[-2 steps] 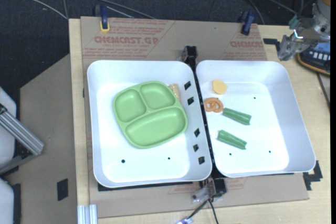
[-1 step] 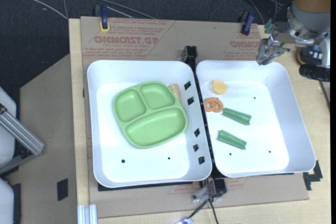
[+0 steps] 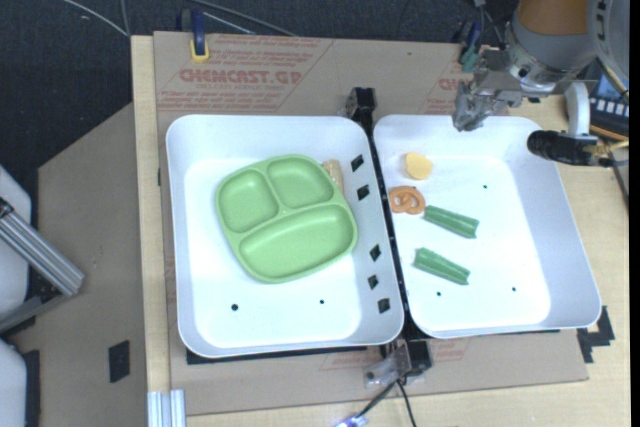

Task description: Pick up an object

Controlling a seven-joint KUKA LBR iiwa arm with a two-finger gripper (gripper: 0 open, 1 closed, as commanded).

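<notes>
Two bins side by side on a board [image 3: 300,75]. Left bin [image 3: 190,215] holds a divided plate [image 3: 287,216], roughly centred, with a small object [image 3: 333,177] touching its far right edge, too hidden to identify. Right bin [image 3: 540,255] holds four items, all in its left half: a round piece [image 3: 418,165] farthest, a pretzel [image 3: 406,200] just near of it by the left wall, a bean pod [image 3: 452,221] right of the pretzel, a second bean pod [image 3: 441,265] nearest. Gripper [image 3: 468,118] hangs over the right bin's far rim, behind the round piece. A clamp [image 3: 200,33] sits on the board's far left edge.
</notes>
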